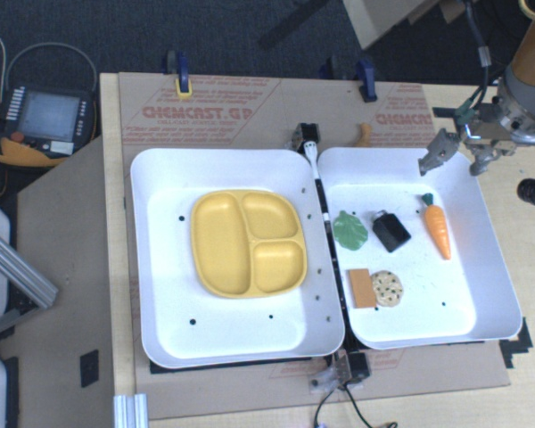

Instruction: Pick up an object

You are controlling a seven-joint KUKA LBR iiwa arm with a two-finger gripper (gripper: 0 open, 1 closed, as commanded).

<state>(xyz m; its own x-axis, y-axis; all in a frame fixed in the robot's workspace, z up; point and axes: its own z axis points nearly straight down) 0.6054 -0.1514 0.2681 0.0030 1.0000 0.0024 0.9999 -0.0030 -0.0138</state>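
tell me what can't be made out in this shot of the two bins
- Arm, camera view: mostly cut off by the right and top edges.
- Black block: too small to identify.
- Green piece: shape too vague to name.
- Screen at left: display unreadable, too small.

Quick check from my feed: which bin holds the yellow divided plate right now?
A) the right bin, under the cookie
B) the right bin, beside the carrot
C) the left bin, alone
C: the yellow divided plate lies alone in the left bin, while the carrot and cookie lie in the right bin.
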